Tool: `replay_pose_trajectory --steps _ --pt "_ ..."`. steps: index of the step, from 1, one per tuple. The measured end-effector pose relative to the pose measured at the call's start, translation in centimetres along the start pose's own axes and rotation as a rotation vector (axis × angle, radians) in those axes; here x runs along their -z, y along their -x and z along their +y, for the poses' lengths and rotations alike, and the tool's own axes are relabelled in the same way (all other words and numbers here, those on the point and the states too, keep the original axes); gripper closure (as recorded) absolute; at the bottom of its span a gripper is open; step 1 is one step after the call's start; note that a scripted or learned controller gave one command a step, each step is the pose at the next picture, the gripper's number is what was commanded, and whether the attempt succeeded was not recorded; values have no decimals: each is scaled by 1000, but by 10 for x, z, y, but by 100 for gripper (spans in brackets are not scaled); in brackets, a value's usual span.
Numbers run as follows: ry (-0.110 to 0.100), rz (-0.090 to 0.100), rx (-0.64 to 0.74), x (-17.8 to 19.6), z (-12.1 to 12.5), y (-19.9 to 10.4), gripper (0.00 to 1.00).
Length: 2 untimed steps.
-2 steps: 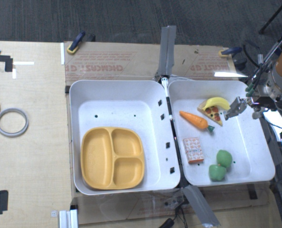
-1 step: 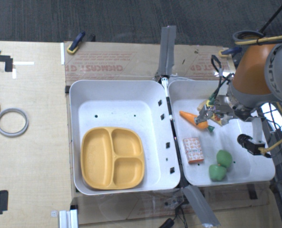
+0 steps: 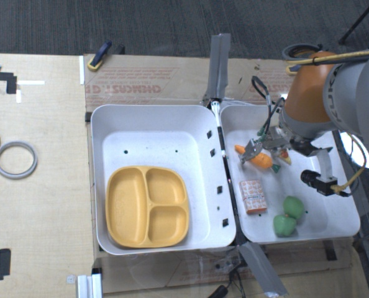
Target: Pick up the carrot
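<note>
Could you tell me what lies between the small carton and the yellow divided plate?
In the camera view, the bins' adjoining walls separate the carton from the plate; otherwise just bare white floor.

The gripper (image 3: 257, 151) covers part of the carrot (image 3: 259, 160); at 9 o'clock, the tabletop (image 3: 41, 135) runs off-frame.

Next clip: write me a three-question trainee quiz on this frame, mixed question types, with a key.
1. True or false: the yellow divided plate lies in the same bin as the carrot.
2. Which lies nearest the gripper? A) carrot B) small carton C) green objects
3. Fill in: the roll of tape lies on the bench, ____ both bins.

Key: 1 false; 2 A; 3 outside
</note>
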<state>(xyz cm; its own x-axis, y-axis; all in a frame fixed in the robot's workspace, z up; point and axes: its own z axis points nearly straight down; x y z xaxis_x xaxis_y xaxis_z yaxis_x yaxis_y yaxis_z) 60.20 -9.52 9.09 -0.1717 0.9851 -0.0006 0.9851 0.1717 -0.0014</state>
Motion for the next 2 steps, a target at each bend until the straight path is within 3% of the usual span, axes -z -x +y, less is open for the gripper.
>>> replay_pose_trajectory --steps 1,2 --pt "0 0 -5 9 0 1 100" --pt "3 -2 311 101 61 -46 100"
